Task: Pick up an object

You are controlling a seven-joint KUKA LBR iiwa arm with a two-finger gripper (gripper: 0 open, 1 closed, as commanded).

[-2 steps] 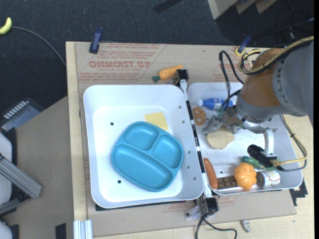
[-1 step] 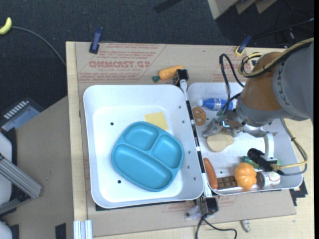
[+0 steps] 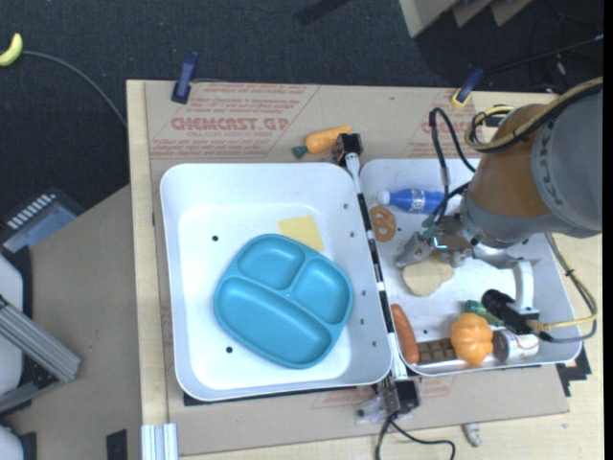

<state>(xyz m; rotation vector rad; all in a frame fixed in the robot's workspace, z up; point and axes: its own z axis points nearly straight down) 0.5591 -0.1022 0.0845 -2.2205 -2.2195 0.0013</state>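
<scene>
End effector (image 3: 428, 244) — grip state unclear — hangs just above a flat, pale, dough-like piece (image 3: 426, 277).

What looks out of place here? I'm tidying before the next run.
An orange clamp-like item lies on the brown board, outside both bins. In the left bin, a yellow slice is partly tucked under the blue divided plate.

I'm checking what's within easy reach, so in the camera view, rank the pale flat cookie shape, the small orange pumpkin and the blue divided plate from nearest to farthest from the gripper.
1. Pale flat cookie shape, right bin, just below the gripper.
2. Small orange pumpkin, right bin's near edge, lower right.
3. Blue divided plate, left bin, across the divider.
</scene>
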